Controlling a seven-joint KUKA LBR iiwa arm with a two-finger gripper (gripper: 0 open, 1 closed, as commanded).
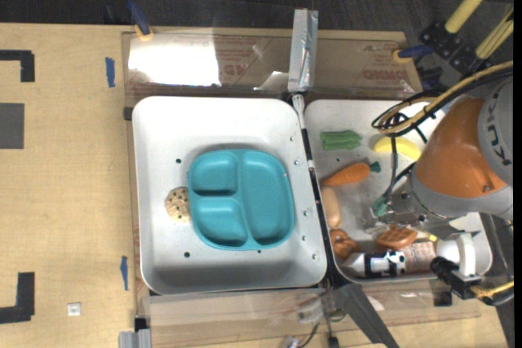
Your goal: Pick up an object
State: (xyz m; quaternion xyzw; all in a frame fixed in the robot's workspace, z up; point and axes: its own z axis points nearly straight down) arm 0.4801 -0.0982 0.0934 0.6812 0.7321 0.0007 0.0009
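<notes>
A tan wooden surface (57, 200) carries two shallow white bins side by side, with dark carpet behind. The left bin (155, 134) holds a teal divided plate (242, 198) and a cookie (177, 203) touching its left edge. The right bin (359, 116) holds a carrot (348, 174), a green piece (340, 140), a yellow item (397, 147) and a bottle (408, 258). The end effector (390, 208) sits low in the right bin; whether it is clenched or released, I cannot tell.

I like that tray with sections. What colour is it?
The plastic divided tray is turquoise blue, seen clearly in the camera view, in the left white bin.
</notes>
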